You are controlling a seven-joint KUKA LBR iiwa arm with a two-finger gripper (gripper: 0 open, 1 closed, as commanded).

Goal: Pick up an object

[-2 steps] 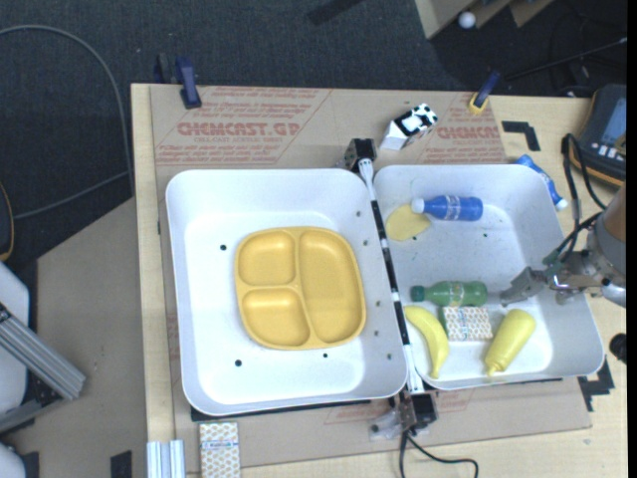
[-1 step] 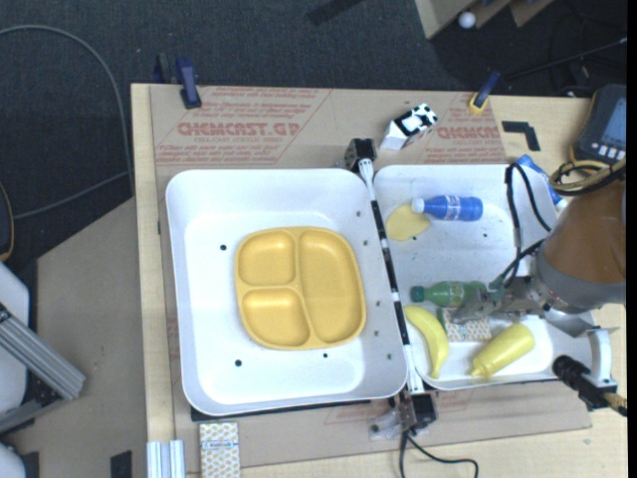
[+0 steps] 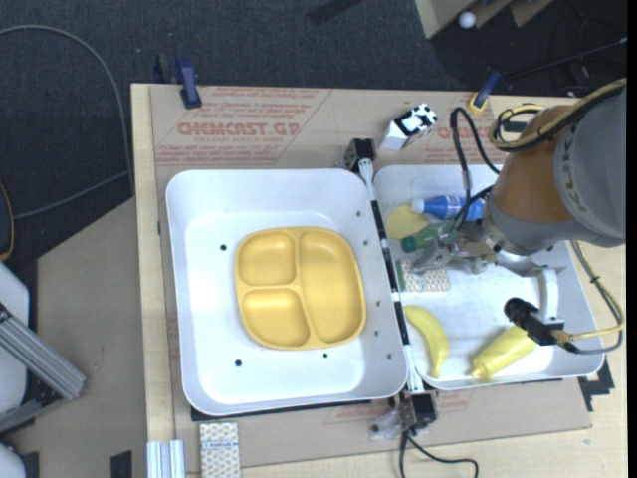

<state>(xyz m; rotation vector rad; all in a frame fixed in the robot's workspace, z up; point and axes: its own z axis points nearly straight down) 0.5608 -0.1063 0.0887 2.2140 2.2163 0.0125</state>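
The arm [image 3: 557, 182] reaches from 3 o'clock over the right bin [image 3: 587, 361]. Its claw [image 3: 443, 252] is low among the things there – if it is clenched or released, I cannot tell. Near it lie a blue-capped bottle [image 3: 438, 206] at 12 o'clock, a yellow round piece [image 3: 403, 221] and a green thing [image 3: 420, 238] at 10. A banana [image 3: 430, 337] and a yellow bottle [image 3: 503, 354] lie at 6 – apart from the claw. The left bin [image 3: 199, 297] holds a yellow divided plate [image 3: 299, 287] on the surface [image 3: 249, 127].

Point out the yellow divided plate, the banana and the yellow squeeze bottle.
yellow divided plate [image 3: 299, 289]: camera view, centre ridge.
banana [image 3: 431, 335]: camera view, mid-curve.
yellow squeeze bottle [image 3: 506, 352]: camera view, body.
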